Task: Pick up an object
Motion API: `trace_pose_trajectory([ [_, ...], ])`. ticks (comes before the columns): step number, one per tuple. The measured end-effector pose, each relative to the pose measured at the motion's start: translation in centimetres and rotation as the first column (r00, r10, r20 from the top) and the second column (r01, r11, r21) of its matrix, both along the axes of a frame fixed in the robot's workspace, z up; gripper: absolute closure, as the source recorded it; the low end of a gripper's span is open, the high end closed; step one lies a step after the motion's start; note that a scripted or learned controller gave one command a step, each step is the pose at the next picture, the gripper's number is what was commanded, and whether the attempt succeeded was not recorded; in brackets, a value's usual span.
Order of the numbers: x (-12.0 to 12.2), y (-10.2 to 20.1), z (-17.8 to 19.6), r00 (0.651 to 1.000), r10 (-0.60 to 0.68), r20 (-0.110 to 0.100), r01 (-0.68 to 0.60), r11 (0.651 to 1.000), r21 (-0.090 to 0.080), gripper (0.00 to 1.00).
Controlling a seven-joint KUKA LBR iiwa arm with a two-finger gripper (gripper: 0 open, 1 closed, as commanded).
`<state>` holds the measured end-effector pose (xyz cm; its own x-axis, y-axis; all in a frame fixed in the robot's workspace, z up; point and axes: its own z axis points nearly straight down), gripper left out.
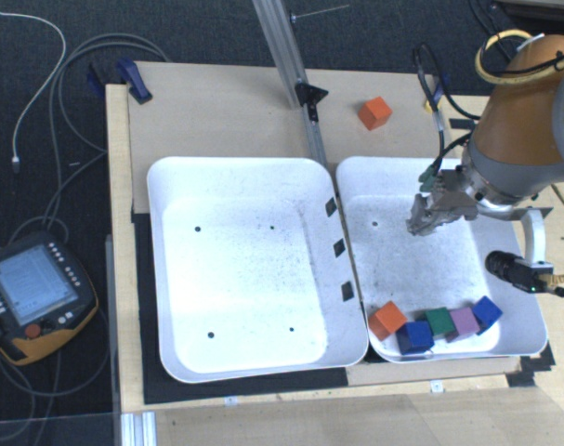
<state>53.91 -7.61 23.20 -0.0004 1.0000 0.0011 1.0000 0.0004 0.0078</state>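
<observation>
Five blocks (437, 324) untouched along near edge of right bin (518, 342). Gripper (426, 219) hovers mid-bin, nothing btwn fingers; open/shut can't tell. Pick not yet done.

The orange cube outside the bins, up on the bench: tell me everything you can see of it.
The orange cube is a small, plain, matte block with sharp edges, turned slightly askew. It rests flat on the tan bench, beyond the right bin, nothing touching it. The gripper is well away from it, over the right bin.
</observation>
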Motion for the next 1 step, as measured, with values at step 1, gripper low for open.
trace_pose_trajectory([
  [1, 0.09, 0.02, 1.06, 1.000, 0.001, 0.003, -0.001, 1.000, 0.000, 1.00],
])
